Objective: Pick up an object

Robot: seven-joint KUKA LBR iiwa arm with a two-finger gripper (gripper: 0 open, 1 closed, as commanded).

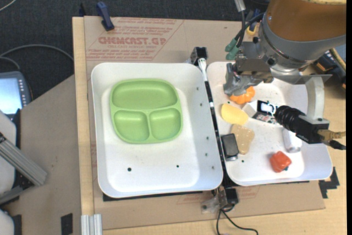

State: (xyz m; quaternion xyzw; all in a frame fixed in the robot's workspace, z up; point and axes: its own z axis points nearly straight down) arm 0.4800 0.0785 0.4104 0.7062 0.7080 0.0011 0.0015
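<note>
Two shallow white bins are shown side by side on the bench. The left bin (102, 118) is occupied by a green divided tray (146, 110); the right bin (308, 170) is strewn with small items. The gripper (237, 87) is positioned low at the far left part of the right bin, directly over an orange object (245, 98), with which it appears to be in contact. How wide the gripper is set cannot be told, since its tip is masked by its own body and by the orange object; a grasp is therefore not confirmed. Just nearer than the orange object a pale yellow piece (235, 114) is seen. Nearer again is a tan piece (245, 137), with a small black block (229, 146) just beside it on the left, close to the bin's left wall. A red object (280, 160) is placed well apart, toward the near right. Progress is judged as partial: the approach to a candidate is made, but no item is seen raised clear of the bin floor. Closure on the orange object, if not yet made, and a lift are left to be done.
</note>
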